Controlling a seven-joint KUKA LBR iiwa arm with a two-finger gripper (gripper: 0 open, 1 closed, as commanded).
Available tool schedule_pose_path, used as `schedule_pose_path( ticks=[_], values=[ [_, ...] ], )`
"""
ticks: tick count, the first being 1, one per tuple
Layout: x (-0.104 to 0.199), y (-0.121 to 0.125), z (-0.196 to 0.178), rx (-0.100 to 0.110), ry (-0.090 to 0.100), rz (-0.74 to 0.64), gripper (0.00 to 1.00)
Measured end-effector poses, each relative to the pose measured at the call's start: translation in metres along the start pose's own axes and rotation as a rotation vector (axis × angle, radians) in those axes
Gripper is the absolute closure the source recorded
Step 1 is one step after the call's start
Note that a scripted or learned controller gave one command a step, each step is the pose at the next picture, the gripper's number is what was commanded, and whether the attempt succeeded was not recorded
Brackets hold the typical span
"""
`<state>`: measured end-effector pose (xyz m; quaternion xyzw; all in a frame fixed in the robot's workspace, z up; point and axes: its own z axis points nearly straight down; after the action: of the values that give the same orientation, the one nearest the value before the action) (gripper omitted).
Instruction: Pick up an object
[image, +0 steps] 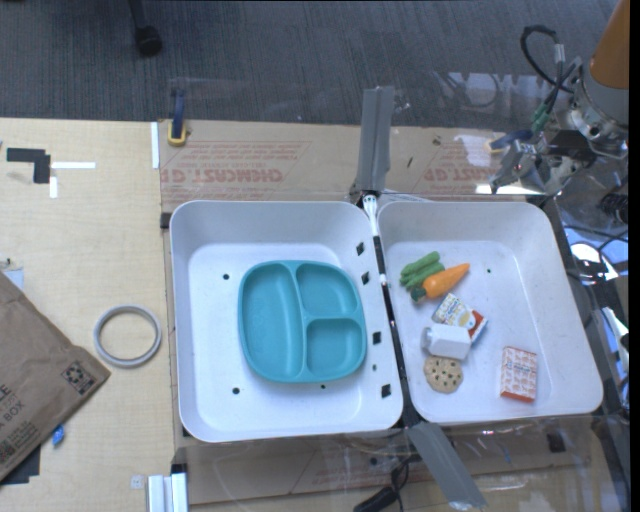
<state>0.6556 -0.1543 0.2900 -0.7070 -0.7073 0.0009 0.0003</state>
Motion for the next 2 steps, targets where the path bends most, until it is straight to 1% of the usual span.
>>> schedule_pose_path(
  ticks=[1,2],
  values=[
    [0.04,-0.02,0.169,0.0,0.001,-0.098,0.0],
    [0.033,-0.069,0.199,0.0,0.001,-0.199,0.0]
  ],
)
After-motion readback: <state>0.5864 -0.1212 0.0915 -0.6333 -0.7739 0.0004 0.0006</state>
